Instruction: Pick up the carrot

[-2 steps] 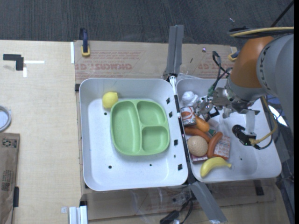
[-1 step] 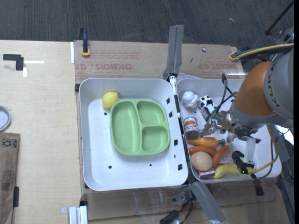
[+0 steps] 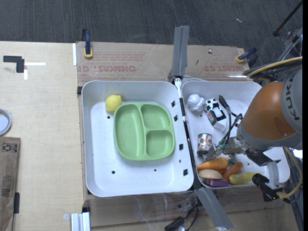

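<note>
The carrot (image 3: 214, 164) is an orange piece lying near the front of the right bin (image 3: 250, 91), among other toy foods. My gripper (image 3: 219, 151) hangs just above the carrot's upper edge, next to a small can (image 3: 205, 142). The grey arm with its orange band (image 3: 267, 113) comes in from the right and covers the middle of that bin. Whether anything sits in the gripper is hidden from this angle.
Crowding the carrot are a red-orange piece (image 3: 233, 169), a yellow piece (image 3: 240, 178), a pale slice (image 3: 210, 174) and a purple piece (image 3: 220, 182). A white lump (image 3: 194, 101) and a black-and-white object (image 3: 214, 112) lie further back. The left bin (image 3: 96, 143) holds a green divided plate (image 3: 144, 130) and a lemon (image 3: 113, 102).
</note>
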`<action>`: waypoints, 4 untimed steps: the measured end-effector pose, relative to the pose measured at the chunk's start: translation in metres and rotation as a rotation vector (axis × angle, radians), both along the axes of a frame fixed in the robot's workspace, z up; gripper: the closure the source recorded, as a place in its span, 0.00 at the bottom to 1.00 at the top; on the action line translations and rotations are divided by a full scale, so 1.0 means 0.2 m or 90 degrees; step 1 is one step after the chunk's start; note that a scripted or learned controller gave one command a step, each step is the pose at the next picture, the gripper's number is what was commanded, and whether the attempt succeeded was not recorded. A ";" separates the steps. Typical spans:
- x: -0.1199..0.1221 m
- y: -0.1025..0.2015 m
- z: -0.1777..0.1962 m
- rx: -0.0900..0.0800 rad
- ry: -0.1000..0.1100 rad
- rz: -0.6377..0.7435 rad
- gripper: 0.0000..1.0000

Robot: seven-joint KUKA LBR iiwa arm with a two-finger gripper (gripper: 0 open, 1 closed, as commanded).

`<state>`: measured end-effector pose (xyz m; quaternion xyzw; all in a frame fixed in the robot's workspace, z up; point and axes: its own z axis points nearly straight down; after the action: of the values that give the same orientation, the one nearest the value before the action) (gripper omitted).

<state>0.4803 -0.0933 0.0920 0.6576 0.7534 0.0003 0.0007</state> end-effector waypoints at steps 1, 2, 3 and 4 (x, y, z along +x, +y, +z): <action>-0.01 0.02 0.49 0.000 0.002 -0.241 0.00; -0.01 0.00 0.08 0.001 -0.001 -0.239 0.00; -0.01 0.00 0.12 0.002 0.001 -0.241 1.00; 0.34 -0.02 0.04 -0.004 -0.010 -0.034 1.00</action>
<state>0.5492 -0.0975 0.1003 0.6774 0.7356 0.0032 0.0083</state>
